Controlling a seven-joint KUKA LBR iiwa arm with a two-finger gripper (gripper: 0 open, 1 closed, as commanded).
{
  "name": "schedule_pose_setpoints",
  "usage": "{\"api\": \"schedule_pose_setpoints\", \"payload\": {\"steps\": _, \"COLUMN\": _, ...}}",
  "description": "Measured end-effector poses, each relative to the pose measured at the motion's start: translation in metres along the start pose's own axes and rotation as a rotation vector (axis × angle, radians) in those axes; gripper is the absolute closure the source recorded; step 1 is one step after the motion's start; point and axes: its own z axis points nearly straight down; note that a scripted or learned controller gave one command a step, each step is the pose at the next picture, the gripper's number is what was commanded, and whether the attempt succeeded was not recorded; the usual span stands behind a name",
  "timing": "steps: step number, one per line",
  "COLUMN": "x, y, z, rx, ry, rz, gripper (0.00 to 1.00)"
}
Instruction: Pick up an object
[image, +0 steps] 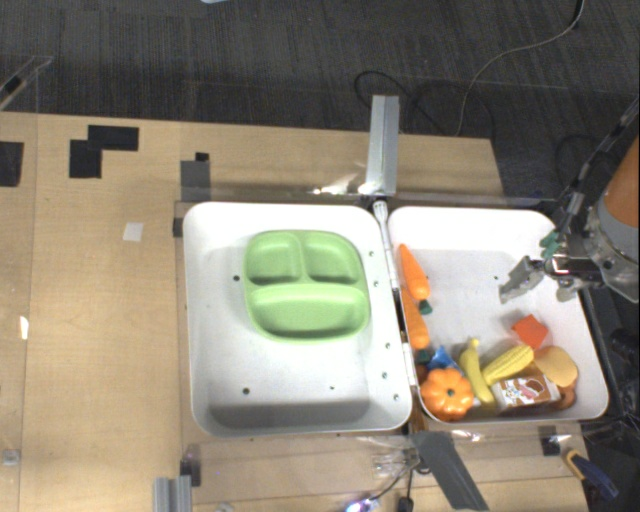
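green tray (305, 283), orange carrot (414, 274), orange pumpkin (448, 394)

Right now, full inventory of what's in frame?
Shallow white plastic bins: 2, white, side by side on the bench.
Green three-compartment plastic plate: 1, green, middle of the left bin.
Orange toy carrots: 2, orange, right bin along its left wall.
Small orange toy pumpkin: 1, orange, right bin's near left corner.
Yellow toy banana: 1, yellow, right of the pumpkin.
Yellow toy corn cob: 1, yellow, near edge of the right bin.
Small orange block: 1, orange, above the corn.
Tool: 1, grey, over the right bin's right side.
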Motion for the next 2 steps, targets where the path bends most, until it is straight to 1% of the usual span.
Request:
{"api": "schedule_pose_setpoints", "payload": {"steps": 1, "x": 0.076, "y": 0.029, "z": 0.088, "rx": 0.002, "ry": 0.001, "rz": 0.121, "gripper": 0.0}}
{"api": "schedule_pose_setpoints", "payload": {"steps": 2, "x": -0.018, "y": 0.017, "z": 0.157, "rx": 0.002, "ry": 0.0, "rz": 0.077, "gripper": 0.0}}
